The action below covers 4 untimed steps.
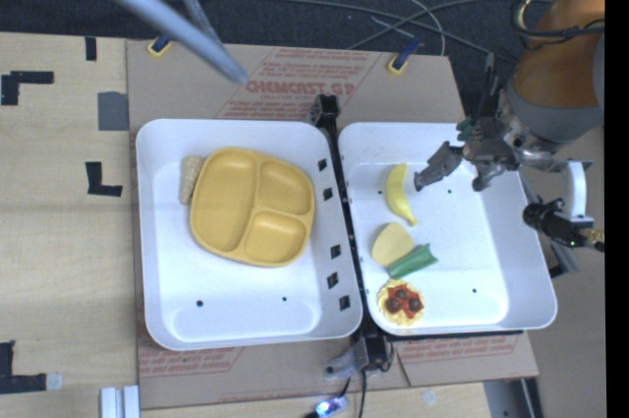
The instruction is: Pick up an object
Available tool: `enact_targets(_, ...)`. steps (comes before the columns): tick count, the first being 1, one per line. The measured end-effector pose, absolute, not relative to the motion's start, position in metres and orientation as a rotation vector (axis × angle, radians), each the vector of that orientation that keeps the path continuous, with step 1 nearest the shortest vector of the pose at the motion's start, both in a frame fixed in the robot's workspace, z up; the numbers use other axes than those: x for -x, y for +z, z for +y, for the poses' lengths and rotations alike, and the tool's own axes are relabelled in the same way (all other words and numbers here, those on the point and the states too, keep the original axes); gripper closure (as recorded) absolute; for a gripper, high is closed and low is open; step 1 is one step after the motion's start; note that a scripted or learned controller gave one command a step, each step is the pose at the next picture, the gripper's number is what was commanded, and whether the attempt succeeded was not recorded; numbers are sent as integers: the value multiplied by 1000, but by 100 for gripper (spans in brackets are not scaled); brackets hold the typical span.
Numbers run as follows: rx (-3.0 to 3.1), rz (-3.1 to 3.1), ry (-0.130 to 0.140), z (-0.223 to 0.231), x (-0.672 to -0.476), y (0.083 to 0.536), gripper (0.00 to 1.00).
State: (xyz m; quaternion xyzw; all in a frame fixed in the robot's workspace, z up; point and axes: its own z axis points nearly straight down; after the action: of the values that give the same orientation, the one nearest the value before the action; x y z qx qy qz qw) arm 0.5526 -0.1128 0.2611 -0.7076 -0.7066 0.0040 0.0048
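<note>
Your gripper [458,167] hung wide open and empty at the frame's right, just beside the small yellow plastic banana [397,193], probably lined up to grab it.

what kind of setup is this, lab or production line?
Most likely a robotics lab bench for grasping trials: two white bins clipped side by side on cardboard, toy food such as a banana, loose cables, and the gripper over the right bin.
</note>
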Motion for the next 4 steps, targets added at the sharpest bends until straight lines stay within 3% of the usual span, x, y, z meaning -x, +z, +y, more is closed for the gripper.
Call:
enact_targets(1, 2219, -2222, 2, -113, -555, 267, 0)
enact_targets(4, 2217, -2217, 9, -117, -529, 95, 0)
